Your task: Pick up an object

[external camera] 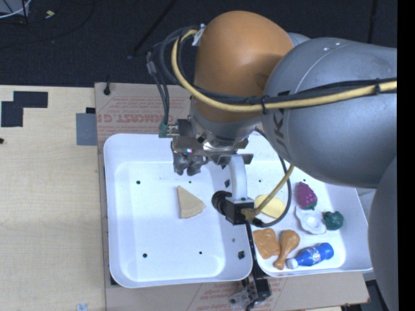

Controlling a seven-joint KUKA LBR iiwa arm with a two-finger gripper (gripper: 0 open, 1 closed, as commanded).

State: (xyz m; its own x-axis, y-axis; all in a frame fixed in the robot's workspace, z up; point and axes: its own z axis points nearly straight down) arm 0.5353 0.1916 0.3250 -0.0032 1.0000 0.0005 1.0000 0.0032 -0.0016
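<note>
**A:** Where is the gripper (188,166)?

**B:** It hangs over the far part of the left bin (149,238), with nothing visibly in it. It's a dark shape seen from above, so I cannot tell whether it is open or closed.

**A:** What lies closest to it?

**B:** A pale wedge (189,203). It lies flat on the bin floor, just on the near side of the gripper and apart from it, in the bin's right half.

**A:** What's in the right bin (324,269)?

**B:** It's crowded. A yellow piece (275,207) sits by its left wall, partly hidden. Right of that is a purple thing (306,195). Just nearer are a white thing (312,223) and a green thing (334,220), side by side. Along the near edge lie a tan lump (264,241), a drumstick (286,243) just beside it, and a blue bottle (314,254) on its side.

**A:** And the arm (337,109)?

**B:** It is grey and bulky and comes in from the right, covering the far part of the right bin. Its orange band (240,57) sits above the gripper. Pale wooden bench (45,173) shows to the left of the bins
</note>
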